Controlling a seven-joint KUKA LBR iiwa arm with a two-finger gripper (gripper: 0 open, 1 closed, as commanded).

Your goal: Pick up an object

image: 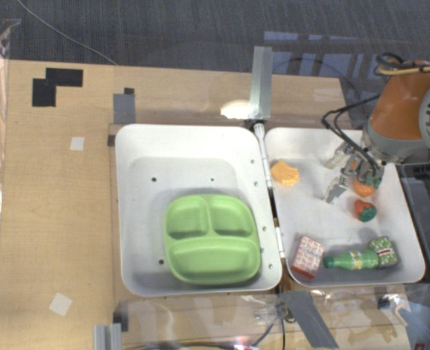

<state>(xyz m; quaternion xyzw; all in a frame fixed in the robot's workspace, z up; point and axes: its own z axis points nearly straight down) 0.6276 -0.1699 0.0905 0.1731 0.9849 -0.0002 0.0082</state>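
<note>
Nearest the camera, along the front of the right bin (412,265), lie a green bottle (352,260) on its side, a patterned pink box (307,256) to its left, and a small green patterned packet (384,250) touching the bottle's far end.

By size: the wooden surface (55,217) carries both white bins side by side. The left bin (135,195) holds a green divided plate (211,238), which sits toward its front. The grey arm (408,115), with its orange band, reaches in from the right, cut off by the frame edge, over the right bin's back corner.

The pincer (351,172) hangs low over the right bin with its fingers (336,191) spread apart and nothing visibly between them. An orange rounded object (364,187) lies just beside it, partly hidden by the metal parts; whether they touch is hard to tell. A red strawberry-like piece (365,211) lies just in front of that. A yellow-orange lump (285,173) rests well to the left, near the divider.
</note>
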